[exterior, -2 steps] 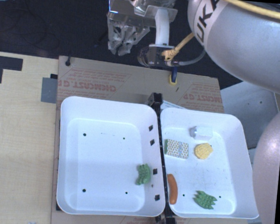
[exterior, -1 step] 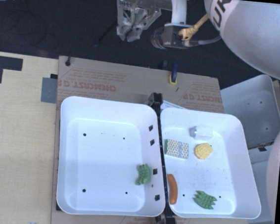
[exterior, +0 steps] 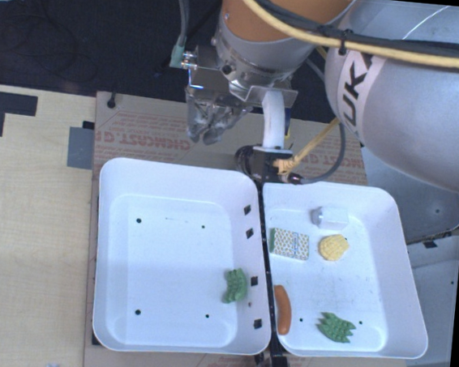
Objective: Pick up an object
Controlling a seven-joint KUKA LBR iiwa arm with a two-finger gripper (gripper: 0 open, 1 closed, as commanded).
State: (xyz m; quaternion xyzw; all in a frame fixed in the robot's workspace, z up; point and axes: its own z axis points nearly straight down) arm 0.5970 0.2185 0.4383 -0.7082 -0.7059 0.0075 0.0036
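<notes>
A green leafy toy (exterior: 335, 327) lies nearest the camera, at five o'clock in the right bin (exterior: 401, 262). At nine o'clock from it an orange sausage-shaped piece (exterior: 282, 309) rests against the divider. Farther up sit a patterned green-and-white block (exterior: 289, 243), a yellow round piece (exterior: 333, 247) and a pale, hard-to-read lump (exterior: 327, 217). A second green piece (exterior: 236, 286) lies at four o'clock in the left bin (exterior: 117, 248). The gripper (exterior: 209, 126) hangs beyond the bins at twelve o'clock, blurred; whether its fingers are parted or closed cannot be told, and nothing shows between them. The arm (exterior: 403, 83) is cut off at the top.
</notes>
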